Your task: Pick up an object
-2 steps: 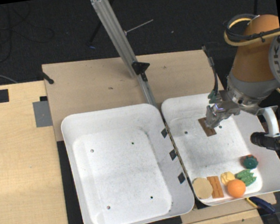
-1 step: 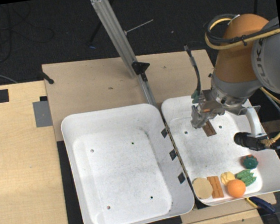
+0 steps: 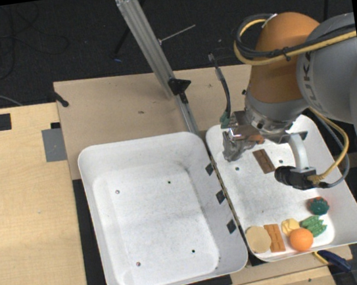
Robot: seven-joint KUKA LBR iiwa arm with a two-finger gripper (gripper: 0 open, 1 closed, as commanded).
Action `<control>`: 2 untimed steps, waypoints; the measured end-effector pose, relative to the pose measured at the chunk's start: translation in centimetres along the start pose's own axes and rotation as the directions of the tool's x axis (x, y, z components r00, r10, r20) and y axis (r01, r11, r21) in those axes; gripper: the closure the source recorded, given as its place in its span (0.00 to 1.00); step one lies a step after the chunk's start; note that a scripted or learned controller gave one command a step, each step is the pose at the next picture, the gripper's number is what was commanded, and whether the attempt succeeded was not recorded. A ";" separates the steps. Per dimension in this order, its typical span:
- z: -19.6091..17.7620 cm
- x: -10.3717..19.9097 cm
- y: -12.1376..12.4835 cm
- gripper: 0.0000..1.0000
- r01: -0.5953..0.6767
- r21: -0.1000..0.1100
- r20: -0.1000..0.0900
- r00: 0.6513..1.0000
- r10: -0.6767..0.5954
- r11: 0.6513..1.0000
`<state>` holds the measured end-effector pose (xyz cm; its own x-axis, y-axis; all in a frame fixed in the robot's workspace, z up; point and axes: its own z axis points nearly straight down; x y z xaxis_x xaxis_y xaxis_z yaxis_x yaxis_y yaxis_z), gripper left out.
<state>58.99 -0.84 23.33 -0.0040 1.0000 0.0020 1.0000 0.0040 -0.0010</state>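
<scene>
My gripper (image 3: pixel 231 145) hangs over the upper left part of the right bin (image 3: pixel 351 229), close to that bin's left wall. A flat brown block (image 3: pixel 263 160) lies on the bin floor just right of the gripper and apart from it. Along the bin's front edge sit a cream round piece (image 3: pixel 258 239), a tan slab (image 3: pixel 275 237), a small yellow piece (image 3: pixel 289 225), an orange ball (image 3: pixel 301 239), a green leafy piece (image 3: pixel 314 224) and a dark green ball (image 3: pixel 318 206). Nothing shows between the gripper and the bin floor.
The left bin (image 3: pixel 95 164) has only its bare speckled floor. A slanted metal rail (image 3: pixel 151 49) rises behind the two bins. The arm's white bracket and black plug (image 3: pixel 292 176), with a yellow cable, hang over the middle of the right bin.
</scene>
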 end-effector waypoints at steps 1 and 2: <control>0.5 4.5 0.7 1.00 -0.001 0.001 0.001 1.000 0.001 1.000; 1.3 9.0 0.3 1.00 -0.002 0.004 0.001 1.000 0.002 1.000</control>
